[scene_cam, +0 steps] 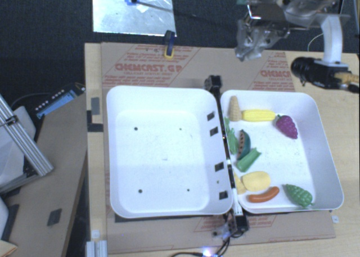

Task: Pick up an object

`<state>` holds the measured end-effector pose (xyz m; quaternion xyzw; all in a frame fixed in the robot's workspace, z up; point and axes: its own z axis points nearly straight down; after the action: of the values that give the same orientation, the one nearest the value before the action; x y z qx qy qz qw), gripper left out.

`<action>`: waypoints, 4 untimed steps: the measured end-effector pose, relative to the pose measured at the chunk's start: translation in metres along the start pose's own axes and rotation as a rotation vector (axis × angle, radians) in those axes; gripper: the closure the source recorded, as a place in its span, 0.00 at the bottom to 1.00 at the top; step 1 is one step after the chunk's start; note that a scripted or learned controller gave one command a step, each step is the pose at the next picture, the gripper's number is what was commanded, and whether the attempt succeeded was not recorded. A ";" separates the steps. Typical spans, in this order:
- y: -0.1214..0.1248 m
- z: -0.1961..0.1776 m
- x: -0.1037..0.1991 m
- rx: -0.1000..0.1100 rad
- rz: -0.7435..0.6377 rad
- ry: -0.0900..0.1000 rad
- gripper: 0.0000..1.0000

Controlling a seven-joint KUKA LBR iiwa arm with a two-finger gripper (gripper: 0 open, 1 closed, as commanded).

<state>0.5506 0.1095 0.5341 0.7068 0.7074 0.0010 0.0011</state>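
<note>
The right bin (320, 138) holds several toy foods. A pale corn cob (234, 107) and a yellow corn (258, 116) lie at its back left, with purple grapes (287, 126) beside them. A dark striped piece (242, 142) and a green pod (248, 159) lie along the left wall. At the front sit a yellow potato-like piece (256, 180), a red sausage (263, 195) and a green bumpy fruit (297, 194). My gripper (248, 48) hangs high above the bench, behind the right bin's back edge, with nothing seen in it.
The left bin (163, 149) stands beside the right one, joined by a black divider strip (220, 143). Both rest on a cardboard sheet (146, 64). A shiny metal plate (132, 1) lies at the back left, and a small yellow clip (169, 52) sits behind the bins.
</note>
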 end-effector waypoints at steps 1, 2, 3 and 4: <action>-0.066 -0.002 0.051 0.001 -0.008 0.003 1.00; 0.002 0.000 0.055 0.000 0.001 0.000 1.00; -0.061 -0.002 0.093 0.002 -0.009 0.002 1.00; -0.064 -0.001 0.105 0.002 -0.004 0.002 1.00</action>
<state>0.4861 0.2143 0.5349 0.7052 0.7090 0.0009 -0.0002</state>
